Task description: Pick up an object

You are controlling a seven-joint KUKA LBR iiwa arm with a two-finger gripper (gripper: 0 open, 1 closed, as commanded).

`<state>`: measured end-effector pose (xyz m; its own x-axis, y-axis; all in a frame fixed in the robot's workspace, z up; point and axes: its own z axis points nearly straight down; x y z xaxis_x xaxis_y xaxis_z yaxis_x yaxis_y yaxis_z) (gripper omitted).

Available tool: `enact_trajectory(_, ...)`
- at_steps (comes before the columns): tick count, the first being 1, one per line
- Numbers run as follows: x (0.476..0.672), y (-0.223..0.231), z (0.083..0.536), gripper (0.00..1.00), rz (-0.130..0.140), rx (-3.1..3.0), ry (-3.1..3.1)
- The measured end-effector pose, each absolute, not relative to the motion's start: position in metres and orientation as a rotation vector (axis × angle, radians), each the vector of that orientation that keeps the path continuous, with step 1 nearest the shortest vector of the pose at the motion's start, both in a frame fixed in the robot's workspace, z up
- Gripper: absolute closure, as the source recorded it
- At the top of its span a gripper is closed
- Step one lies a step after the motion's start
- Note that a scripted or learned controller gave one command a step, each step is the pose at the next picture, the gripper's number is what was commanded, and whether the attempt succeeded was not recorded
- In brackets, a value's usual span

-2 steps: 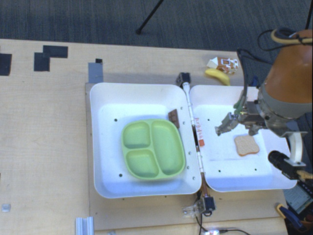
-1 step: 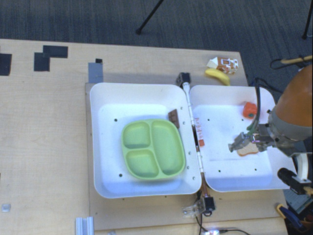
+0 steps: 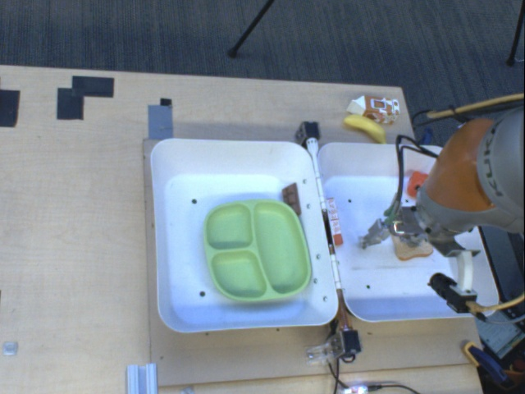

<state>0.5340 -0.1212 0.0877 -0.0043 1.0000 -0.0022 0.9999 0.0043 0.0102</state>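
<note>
My gripper (image 3: pixel 376 234) hangs low over the middle of the right bin (image 3: pixel 385 302), with the grey arm and its orange band (image 3: pixel 459 175) reaching in from the right. A tan, bread-like piece (image 3: pixel 413 250) lies just right of the gripper, partly under the wrist. A red-orange item (image 3: pixel 417 180) peeks out behind the arm at the bin's far right. A small brown block (image 3: pixel 290 194) rests in the left bin (image 3: pixel 176 245) by the top right corner of a green divided plate (image 3: pixel 257 250). I see nothing held in the gripper.
A red and white strip (image 3: pixel 331 219) lies along the divider between the bins. A yellow banana (image 3: pixel 364 126) and a small packet (image 3: pixel 378 105) sit on the bench behind the right bin. Cables and a connector (image 3: pixel 338 347) lie at the front edge.
</note>
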Motion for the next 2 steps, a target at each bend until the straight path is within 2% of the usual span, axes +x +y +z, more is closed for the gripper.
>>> enact_trajectory(1,0.536,-0.122,0.100,1.00,0.014,2.204,2.216)
enact_trajectory(2,0.553,-0.032,0.193,1.00,0.006,2.214,2.227)
